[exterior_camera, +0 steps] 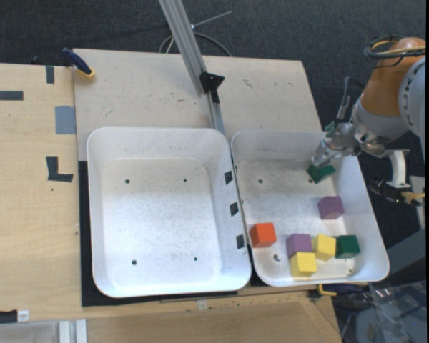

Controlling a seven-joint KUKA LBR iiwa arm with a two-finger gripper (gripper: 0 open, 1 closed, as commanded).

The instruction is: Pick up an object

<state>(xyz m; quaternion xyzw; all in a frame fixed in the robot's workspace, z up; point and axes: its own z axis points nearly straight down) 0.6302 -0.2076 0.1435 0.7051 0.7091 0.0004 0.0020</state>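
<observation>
My gripper (pixel 326 157) is over the far right part of the right bin (pixel 272 156), reaching in from the right. A dark green block (pixel 319 171) hangs tilted at its fingertips, pinched between them and seemingly just above the bin floor. Other blocks lie toward the near end of this bin: a purple block (pixel 331 207) on its own, an orange block (pixel 262 234) by the left wall, and a cluster of a second purple block (pixel 299 244), two yellow blocks (pixel 326 246) (pixel 304 264) and another green block (pixel 347 246).
The left bin (pixel 107 148) lies beside the right one, their rims touching. A slanted metal pole (pixel 186 34) crosses the bench from the top to the bins' shared far corner. A blue and yellow tool (pixel 77 61) lies at the far left.
</observation>
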